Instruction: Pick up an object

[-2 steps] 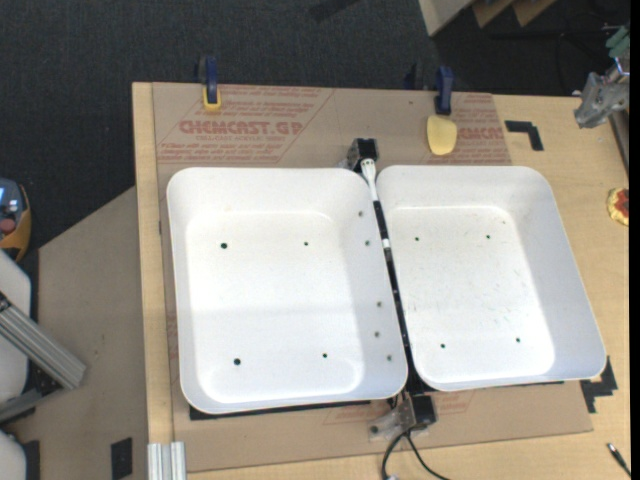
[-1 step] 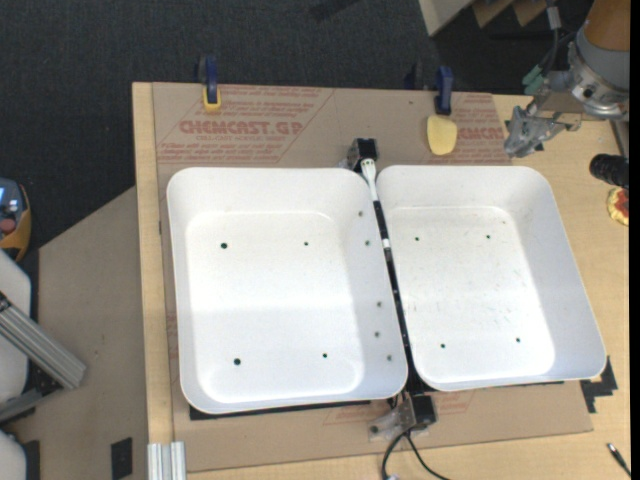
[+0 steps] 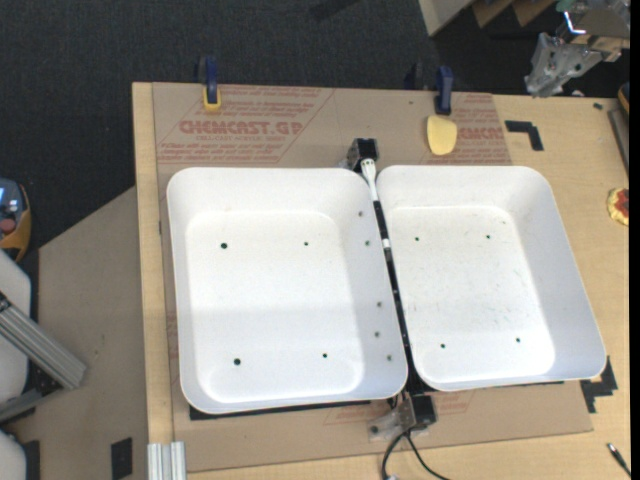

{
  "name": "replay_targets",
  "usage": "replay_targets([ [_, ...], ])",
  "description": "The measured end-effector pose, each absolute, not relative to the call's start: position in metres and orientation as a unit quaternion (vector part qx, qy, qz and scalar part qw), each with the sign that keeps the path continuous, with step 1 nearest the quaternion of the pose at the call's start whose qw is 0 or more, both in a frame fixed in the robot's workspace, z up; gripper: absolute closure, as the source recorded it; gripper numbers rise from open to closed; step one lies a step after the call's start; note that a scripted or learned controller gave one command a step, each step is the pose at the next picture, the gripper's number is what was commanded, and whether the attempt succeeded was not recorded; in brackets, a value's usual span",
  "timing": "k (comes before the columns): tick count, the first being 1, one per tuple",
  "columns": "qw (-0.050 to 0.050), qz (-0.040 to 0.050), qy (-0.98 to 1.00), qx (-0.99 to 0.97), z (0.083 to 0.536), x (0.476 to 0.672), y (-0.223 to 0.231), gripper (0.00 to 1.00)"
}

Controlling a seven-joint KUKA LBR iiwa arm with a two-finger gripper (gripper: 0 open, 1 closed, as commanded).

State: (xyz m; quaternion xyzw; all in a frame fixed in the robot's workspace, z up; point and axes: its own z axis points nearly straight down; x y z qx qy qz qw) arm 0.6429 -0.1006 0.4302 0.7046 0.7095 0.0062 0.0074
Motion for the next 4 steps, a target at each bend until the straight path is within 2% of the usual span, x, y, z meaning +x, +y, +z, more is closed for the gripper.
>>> replay_targets([
  [1,-0.005,-0.003,0.708,0.706,0.303,0.661,-0.068,1.0],
  [2,-0.001,-0.0005,0.707,0.708,0.335,0.623,-0.072,1.0],
  [3,-0.003,-0.002,0.709,0.705,0.27,0.606,-0.012,1.0],
  [4,0.007,0.0044,0.706,0.708,0.388,0.644,-0.062,1.0],
])
